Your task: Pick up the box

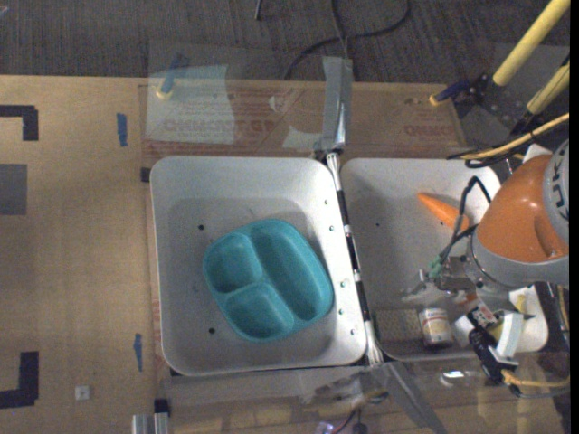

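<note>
A teal plate (268, 280) with 3 compartments lies in the left bin (172, 197), while right of it the arm (525, 229) covers an orange carrot-like thing (439, 208) and a small jar (436, 326).

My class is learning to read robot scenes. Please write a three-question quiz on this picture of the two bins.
1. True or false: the teal divided plate lies in the left bin.
2. Which bin does the arm hang over? A) left B) right
3. What colour is the carrot-shaped thing in the right bin?

Key: 1 true; 2 B; 3 orange.
</note>
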### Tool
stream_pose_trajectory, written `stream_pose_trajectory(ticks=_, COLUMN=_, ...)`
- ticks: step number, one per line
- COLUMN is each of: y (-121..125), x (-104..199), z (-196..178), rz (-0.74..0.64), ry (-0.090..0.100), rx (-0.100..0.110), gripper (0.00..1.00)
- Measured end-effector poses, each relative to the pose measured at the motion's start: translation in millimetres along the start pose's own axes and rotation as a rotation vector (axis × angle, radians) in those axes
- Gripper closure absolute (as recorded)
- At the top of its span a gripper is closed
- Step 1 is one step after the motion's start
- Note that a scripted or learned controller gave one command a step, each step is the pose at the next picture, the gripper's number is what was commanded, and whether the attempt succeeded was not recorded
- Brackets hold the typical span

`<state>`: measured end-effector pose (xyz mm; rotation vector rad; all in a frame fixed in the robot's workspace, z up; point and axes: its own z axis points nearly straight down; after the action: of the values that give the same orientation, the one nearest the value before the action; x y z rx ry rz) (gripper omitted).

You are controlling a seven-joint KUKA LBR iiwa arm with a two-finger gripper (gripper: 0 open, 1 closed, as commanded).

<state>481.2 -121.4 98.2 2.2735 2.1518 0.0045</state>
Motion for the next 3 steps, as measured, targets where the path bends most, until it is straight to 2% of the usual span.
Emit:
stream_pose_trajectory(ticks=1, y=-1.4, x=8.3, z=10.2, rz=0.018, ry=0.002, rx=0.004, gripper=0.0)
stream_pose_trajectory(ticks=2, y=28.3, x=11.4, z=10.4, rz=-0.103, ry=0.002, rx=0.002, gripper=0.0)
stream_pose_trajectory(ticks=3, y=2.7, x=-23.7, z=10.1, rz=-0.211, ry=0.005, rx=0.0, gripper=0.0)
